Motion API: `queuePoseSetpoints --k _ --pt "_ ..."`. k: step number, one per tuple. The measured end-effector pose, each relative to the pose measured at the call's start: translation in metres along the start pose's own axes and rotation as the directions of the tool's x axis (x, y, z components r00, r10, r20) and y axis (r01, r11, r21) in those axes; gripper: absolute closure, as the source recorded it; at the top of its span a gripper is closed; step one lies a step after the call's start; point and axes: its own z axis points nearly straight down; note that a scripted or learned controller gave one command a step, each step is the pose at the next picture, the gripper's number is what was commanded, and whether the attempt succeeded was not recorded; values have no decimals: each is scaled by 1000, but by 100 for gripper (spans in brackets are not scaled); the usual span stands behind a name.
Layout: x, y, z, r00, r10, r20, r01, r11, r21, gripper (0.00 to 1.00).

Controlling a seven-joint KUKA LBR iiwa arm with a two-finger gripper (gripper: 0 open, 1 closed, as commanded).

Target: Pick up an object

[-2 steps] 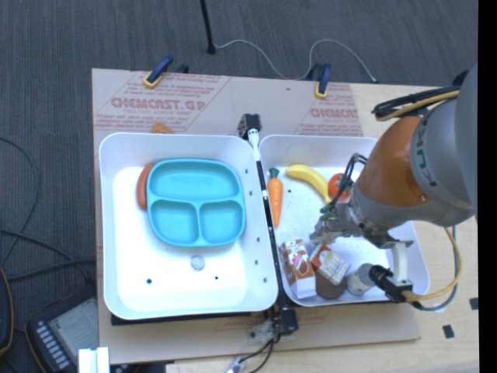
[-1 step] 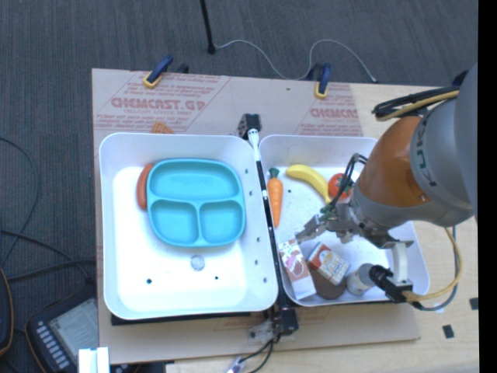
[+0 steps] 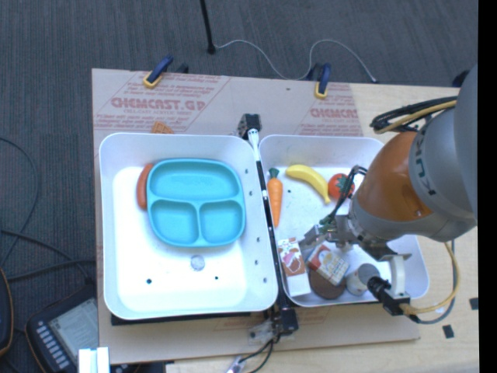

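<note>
The right bin [image 3: 404,282] holds a carrot [image 3: 274,195] along its left wall, a yellow banana [image 3: 307,179] and a red tomato [image 3: 338,184] at the back. Toward its front lie a small printed packet [image 3: 291,258], a second printed packet [image 3: 333,264] and a brown round piece [image 3: 324,284]. My gripper [image 3: 320,236] hangs low over the middle of this bin, just above the second packet and right of the first. The orange band of the wrist [image 3: 392,185] hides the bin's right part. I see nothing lifted.
The left bin [image 3: 124,278] carries a blue divided plate [image 3: 196,202] with a red-orange item [image 3: 143,185] tucked at its left edge. A small round cap [image 3: 197,263] lies in front of the plate. Clamps [image 3: 158,71] and cables sit at the board's back edge.
</note>
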Motion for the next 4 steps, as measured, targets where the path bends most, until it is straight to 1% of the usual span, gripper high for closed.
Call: queuePoseSetpoints --k 1,2,3,4 --pt "4 0 -9 1000 -5 -10 5 1000 7 100" --pt "58 84 -93 1000 -11 -18 12 1000 23 100" --pt "57 83 -92 1000 -10 -17 11 1000 26 0" --pt "-5 81 -7 1000 -8 -17 9 1000 29 0"
